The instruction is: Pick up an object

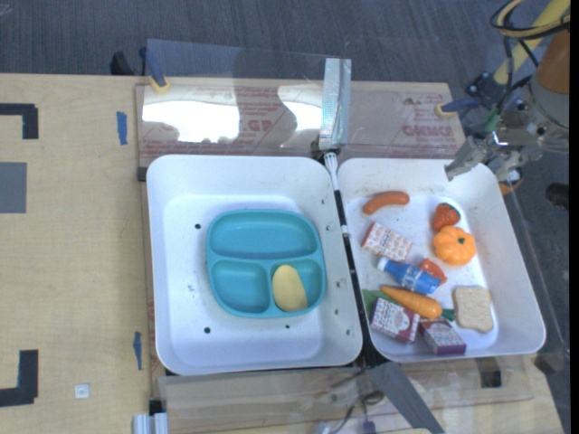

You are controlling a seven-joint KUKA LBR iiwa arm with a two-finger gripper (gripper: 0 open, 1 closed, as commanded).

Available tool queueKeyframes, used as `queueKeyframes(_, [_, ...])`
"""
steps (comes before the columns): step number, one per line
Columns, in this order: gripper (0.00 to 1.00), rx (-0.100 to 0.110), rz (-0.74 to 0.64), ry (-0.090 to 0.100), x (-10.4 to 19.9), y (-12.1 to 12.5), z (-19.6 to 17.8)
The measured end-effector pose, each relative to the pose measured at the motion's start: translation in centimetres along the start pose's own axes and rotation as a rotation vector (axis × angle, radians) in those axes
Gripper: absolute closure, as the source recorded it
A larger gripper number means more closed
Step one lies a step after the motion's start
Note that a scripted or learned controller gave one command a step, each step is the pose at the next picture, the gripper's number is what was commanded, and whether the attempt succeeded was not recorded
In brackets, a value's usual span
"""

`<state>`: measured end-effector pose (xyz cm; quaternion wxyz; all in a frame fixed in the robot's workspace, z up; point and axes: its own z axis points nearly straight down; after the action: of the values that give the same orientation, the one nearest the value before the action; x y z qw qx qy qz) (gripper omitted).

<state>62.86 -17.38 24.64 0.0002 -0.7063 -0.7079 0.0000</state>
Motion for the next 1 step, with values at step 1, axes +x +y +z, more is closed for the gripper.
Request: queueKeyframes(1, [0.00, 0.006, -0.047, 0.000, -1.96, -4.50, 7.60])
